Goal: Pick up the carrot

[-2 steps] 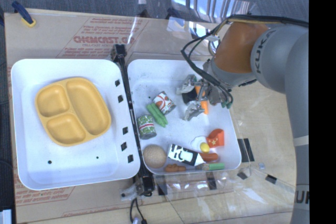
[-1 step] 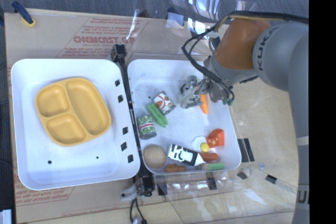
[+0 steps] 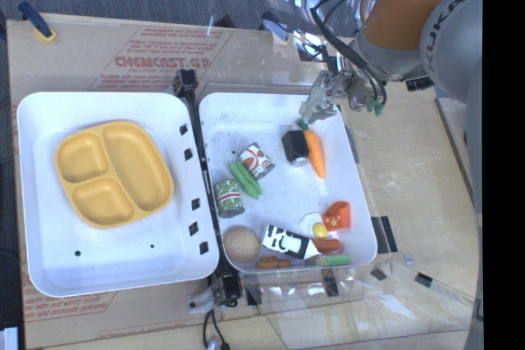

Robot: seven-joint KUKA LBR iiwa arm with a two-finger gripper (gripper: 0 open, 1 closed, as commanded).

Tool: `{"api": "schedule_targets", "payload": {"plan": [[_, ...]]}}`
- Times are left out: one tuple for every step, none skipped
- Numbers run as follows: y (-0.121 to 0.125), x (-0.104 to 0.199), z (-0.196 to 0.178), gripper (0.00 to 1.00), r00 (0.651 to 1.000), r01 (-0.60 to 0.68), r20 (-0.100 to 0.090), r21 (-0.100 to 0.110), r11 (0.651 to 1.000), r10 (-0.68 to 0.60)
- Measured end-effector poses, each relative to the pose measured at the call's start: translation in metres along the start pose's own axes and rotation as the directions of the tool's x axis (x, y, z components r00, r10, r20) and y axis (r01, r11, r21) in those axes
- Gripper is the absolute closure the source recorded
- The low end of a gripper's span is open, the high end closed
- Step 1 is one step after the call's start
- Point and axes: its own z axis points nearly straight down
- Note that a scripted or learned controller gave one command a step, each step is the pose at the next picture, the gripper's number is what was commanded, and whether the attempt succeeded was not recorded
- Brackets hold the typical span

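My gripper [image 3: 320, 107] hangs over the far edge of the right bin [image 3: 215, 145], just above the green top of the carrot [image 3: 314, 153]; it carries nothing, and whether it is spread or closed I cannot tell, because the metal parts are too small and blurred; the carrot is my landmark here, a smooth orange cone lying on the white floor of this bin with its point toward the near side. Touching the carrot on its left is a small black block [image 3: 294, 146] with rounded corners; further left of the carrot lie a tilted can [image 3: 257, 160] with a red and white label that I cannot read, and a green pea pod [image 3: 245, 179]; nearer than the carrot lies a red strawberry-like piece [image 3: 337, 215], and a black carton [image 3: 285, 242] with white marks, not legible. Far left of the carrot, in the left bin [image 3: 33, 250], sits a yellow plate [image 3: 112, 173] with three compartments, matte plastic; on the cardboard [image 3: 98, 53] beyond it I read "CHEMCAST GP" in red letters.
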Motion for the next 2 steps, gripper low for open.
{"api": "schedule_targets", "payload": {"plan": [[-0.021, 0.126, 0.109, 1.0, 0.994, 0.11, -0.018, -0.005, 0.994, -0.111], [-0.028, 0.16, 0.011, 1.0, 0.997, -0.079, -0.005, 0.001, 0.997, 0.079]]}}
